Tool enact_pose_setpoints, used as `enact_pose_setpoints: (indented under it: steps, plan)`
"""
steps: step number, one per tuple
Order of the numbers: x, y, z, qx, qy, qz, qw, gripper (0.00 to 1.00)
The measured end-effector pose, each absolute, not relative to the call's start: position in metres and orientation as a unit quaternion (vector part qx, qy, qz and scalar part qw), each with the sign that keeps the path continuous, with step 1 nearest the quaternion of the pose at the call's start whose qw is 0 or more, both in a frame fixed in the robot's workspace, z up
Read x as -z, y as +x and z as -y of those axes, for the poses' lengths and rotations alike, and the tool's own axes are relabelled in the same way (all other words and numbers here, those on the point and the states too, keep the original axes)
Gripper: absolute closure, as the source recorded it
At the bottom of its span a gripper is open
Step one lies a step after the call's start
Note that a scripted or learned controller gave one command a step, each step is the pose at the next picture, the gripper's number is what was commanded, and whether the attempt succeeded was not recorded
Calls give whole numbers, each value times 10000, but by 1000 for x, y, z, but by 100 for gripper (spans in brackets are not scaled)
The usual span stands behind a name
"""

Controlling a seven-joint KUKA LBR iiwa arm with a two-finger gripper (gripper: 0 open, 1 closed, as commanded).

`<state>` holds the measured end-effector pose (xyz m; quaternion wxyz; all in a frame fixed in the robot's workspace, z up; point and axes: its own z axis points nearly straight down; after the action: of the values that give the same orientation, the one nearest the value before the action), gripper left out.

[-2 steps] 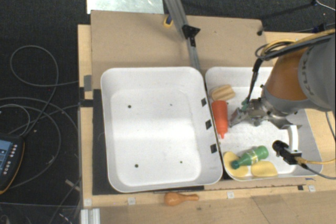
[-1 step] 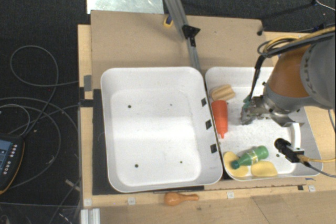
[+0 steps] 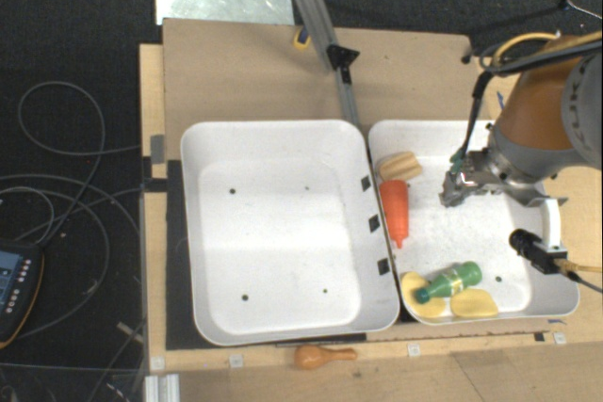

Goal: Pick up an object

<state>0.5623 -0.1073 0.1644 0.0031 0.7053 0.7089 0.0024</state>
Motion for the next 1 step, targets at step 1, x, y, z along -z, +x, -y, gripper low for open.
enact_pose_setpoints:
  steps: [1]
  plan:
    - [-219, 564, 108, -22, 7051, -7091, 33, 100]
